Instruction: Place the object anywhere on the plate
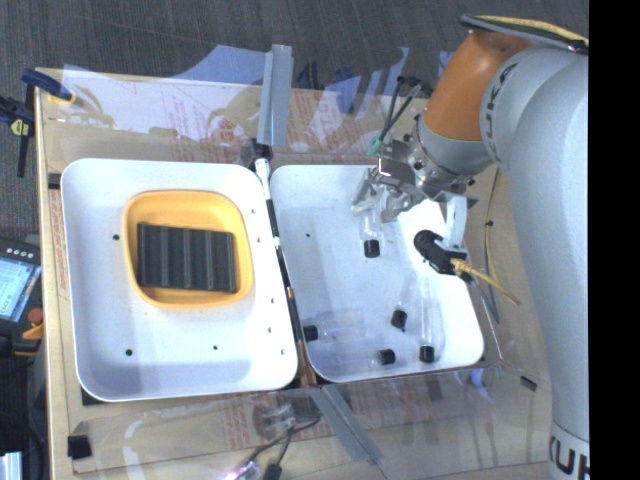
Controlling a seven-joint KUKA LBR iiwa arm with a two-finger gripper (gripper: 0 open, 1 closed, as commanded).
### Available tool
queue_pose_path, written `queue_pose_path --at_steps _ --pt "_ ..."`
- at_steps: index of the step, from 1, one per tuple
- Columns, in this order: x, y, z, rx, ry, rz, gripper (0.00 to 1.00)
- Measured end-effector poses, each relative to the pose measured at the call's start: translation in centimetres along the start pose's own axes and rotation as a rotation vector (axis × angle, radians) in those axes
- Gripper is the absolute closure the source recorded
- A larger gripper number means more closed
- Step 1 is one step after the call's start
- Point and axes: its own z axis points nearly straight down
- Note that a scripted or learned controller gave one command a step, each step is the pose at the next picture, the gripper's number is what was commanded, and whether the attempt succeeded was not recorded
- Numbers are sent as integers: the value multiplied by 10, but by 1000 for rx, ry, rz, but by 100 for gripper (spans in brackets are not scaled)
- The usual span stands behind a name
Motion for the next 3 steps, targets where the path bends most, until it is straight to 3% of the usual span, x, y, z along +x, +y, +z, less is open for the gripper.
queue_pose_path --at_steps 1,2,3 --pt "45 -3 8 1 0 -233 100" --pt "88 5 -4 -2 -1 -305 100" --pt "88 5 -4 -2 -1 -305 0"
